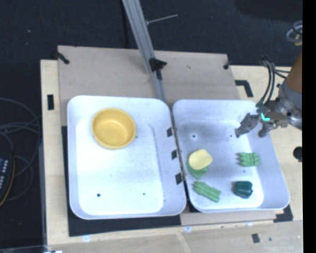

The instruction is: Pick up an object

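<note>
my gripper (255, 125) hangs spread over the right bin's (221, 109) far right corner, pinching nothing; i judge it poised there to drop onto a target; the ridged green piece (248, 159) lies nearest, just below it; the dark green pepper (243, 189), yellow-green fruit (199, 161) and green pod (207, 191) lie apart, easy to single out; the yellow bowl (114, 128) sits in the left bin (121, 194)

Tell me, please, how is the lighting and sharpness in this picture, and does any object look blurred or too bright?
Camera view: soft, even light with faint shadows; the white bins are bright and nearly washed out; the yellow bowl reads clearly; the gripper looks slightly blurred, and the dark green object lacks detail.
</note>
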You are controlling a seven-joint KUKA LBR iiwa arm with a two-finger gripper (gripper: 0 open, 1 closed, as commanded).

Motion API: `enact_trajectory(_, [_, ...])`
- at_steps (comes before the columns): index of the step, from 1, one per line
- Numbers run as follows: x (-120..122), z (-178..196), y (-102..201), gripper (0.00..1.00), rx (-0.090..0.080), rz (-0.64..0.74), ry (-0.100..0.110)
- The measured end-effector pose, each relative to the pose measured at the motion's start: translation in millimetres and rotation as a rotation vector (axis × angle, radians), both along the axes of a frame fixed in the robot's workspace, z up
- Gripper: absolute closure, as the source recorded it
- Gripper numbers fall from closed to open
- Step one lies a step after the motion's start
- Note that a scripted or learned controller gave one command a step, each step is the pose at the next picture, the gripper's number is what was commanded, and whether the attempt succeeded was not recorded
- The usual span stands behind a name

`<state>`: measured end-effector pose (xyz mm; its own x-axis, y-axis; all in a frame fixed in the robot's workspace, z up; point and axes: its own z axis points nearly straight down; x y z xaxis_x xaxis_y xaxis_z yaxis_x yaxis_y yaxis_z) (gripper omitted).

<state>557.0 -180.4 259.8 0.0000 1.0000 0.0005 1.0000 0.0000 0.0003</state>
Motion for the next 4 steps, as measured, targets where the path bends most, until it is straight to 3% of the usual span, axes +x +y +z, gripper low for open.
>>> enact_trajectory(1, [0,0,0,0.00,0.000,0.000,0.000])
enact_trajectory(4, [-8,-154,-6,0.00,0.000,-0.001,0.004])
